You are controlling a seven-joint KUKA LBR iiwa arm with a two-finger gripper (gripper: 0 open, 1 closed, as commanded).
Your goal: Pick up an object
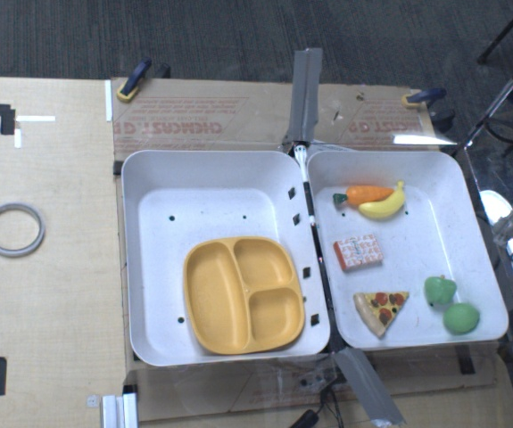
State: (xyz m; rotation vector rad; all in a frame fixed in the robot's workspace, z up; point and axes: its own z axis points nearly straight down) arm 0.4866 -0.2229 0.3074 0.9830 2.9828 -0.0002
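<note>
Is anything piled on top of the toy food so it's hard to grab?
Nothing covers any of it. The banana leans against the carrot, and the two green fruits sit close together. The pizza slice and box lie apart, open from above.

Matt plastic yellow tray (243, 294), smooth white bins (225, 172) — cardboard (211, 119) beneath

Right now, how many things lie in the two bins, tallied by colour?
Yellow: 2, the divided plate and the banana
Orange: 1, the carrot
Green: 2, the pepper-like piece and the round fruit
Mixed colours: 2, the patterned block and the pizza slice
Total: 7
</note>
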